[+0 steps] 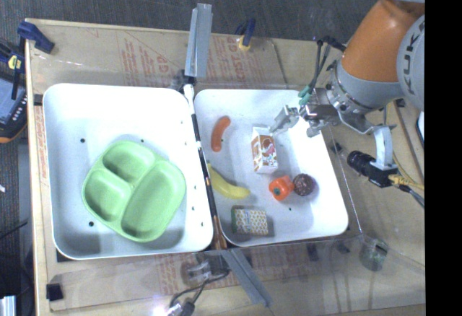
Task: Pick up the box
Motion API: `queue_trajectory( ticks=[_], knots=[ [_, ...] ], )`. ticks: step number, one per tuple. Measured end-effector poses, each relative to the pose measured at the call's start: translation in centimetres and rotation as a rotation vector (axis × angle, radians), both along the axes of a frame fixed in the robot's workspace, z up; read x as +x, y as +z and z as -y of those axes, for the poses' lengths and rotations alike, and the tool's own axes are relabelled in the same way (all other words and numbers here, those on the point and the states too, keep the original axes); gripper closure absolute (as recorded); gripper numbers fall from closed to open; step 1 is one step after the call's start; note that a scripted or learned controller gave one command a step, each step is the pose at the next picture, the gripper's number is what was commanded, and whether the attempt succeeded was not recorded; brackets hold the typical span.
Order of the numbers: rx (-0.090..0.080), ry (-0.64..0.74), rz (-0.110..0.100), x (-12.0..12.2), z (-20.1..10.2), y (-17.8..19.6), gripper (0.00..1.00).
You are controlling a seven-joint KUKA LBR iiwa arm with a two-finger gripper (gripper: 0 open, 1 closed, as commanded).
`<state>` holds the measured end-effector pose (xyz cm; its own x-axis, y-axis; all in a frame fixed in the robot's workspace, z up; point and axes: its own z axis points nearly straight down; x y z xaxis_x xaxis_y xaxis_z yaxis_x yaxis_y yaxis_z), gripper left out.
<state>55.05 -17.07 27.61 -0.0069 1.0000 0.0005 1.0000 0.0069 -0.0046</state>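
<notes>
Box [264, 151] lies in the right bin [328, 203], close to the middle of it, with its long side pointing to about 12 o'clock. At 10 o'clock from it there is a sausage [219, 133], at 8 o'clock a banana [228, 187], and at 5 o'clock an orange fruit [281, 187] just beside a dark round thing [304, 184]. At 6 o'clock, near the bin's lower wall, is a patterned packet [251, 221]. The gripper [283, 122] hangs at 1 o'clock from the box, just beside its top end; nothing is between its fingers, and I cannot tell how wide they stand. The left bin [65, 109] holds a green divided plate [134, 190].
</notes>
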Motion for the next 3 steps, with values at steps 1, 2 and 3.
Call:
queue_trajectory(
  ticks=[1, 2, 3],
  knots=[
    [-0.001, -0.119, -0.002, -2.4, -3.2, -16.5, 0.00],
    [0.000, -0.018, 0.002, 6.2, -0.9, -18.5, 0.00],
    [0.000, 0.208, 0.008, 10.8, 1.6, -15.6, 0.00]
  ],
)
